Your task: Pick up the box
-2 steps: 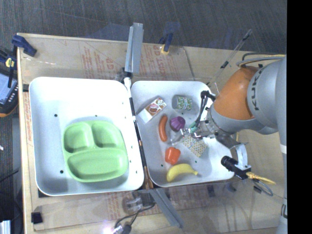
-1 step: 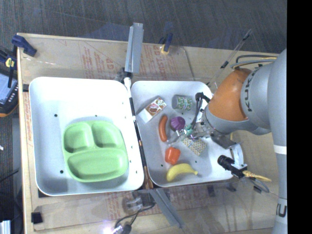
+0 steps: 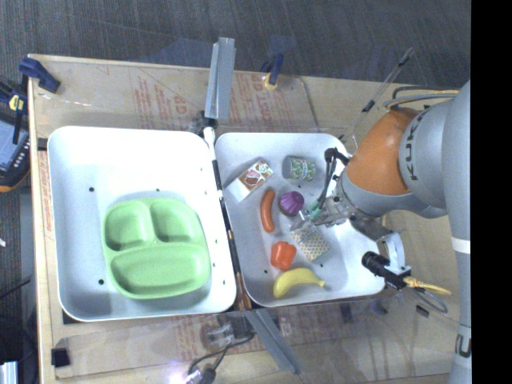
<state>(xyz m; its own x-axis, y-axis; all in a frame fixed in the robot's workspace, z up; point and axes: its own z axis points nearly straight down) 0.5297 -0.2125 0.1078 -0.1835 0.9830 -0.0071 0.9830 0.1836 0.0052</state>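
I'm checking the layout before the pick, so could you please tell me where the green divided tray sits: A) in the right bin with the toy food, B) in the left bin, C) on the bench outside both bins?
B: the green divided tray lies inside the left bin, apart from the toy food in the right bin.

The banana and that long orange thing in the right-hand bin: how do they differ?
The banana is yellow; the orange piece is orange-red. The banana lies crosswise near the bin's front wall, curved; the orange piece lies lengthwise, nearly straight, closer to the left bin. The banana looks thicker. Both are elongated and rest loose on the right bin floor.
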